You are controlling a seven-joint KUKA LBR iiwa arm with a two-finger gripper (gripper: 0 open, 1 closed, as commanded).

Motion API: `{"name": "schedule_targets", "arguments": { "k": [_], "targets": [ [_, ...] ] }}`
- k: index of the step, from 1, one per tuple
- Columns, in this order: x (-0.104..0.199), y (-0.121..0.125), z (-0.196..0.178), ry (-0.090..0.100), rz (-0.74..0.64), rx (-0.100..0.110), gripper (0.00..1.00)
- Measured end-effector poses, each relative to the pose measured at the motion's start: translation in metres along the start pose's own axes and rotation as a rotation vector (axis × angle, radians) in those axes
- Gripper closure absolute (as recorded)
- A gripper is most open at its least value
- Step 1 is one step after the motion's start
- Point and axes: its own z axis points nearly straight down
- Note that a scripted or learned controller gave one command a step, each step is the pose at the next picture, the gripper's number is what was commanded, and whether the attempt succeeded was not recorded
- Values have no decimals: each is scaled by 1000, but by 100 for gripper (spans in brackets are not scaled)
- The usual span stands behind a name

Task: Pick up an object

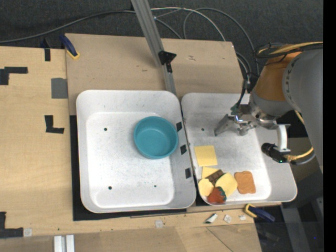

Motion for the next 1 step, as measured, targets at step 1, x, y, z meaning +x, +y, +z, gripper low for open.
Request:
{"name": "schedule_targets", "arguments": {
  "k": [1],
  "targets": [
    [1,-1,8,-2,0,-4,0]
  ]
}}
